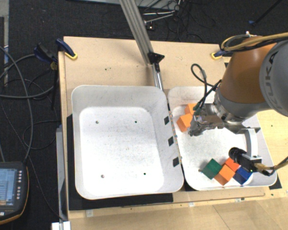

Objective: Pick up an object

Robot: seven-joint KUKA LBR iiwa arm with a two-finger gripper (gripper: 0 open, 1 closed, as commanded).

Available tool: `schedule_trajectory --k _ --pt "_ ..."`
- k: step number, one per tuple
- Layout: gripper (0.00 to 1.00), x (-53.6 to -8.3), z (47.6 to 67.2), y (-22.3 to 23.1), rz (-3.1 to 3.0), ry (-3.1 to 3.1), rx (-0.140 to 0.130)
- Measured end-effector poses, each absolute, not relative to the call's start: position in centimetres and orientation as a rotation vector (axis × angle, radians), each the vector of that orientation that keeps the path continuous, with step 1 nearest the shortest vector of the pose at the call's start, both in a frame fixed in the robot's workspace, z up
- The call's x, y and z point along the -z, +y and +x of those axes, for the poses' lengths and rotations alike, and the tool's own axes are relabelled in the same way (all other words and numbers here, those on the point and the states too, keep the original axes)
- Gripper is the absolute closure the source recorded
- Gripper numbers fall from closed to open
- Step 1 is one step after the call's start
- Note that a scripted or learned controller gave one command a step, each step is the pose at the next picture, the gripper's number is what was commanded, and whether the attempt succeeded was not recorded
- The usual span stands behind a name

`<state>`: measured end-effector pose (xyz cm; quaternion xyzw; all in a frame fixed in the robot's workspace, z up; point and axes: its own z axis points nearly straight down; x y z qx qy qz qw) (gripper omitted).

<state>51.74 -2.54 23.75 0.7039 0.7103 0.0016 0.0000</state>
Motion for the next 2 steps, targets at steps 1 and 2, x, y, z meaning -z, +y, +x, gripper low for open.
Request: schedule_trajectory --k 1,2 --pt "1.00 -24.3 52.7 3.5 2.212 2.232 -0.004" --pt "1.00 -24.1 53.9 8.5 2.212 2.231 -0.003"
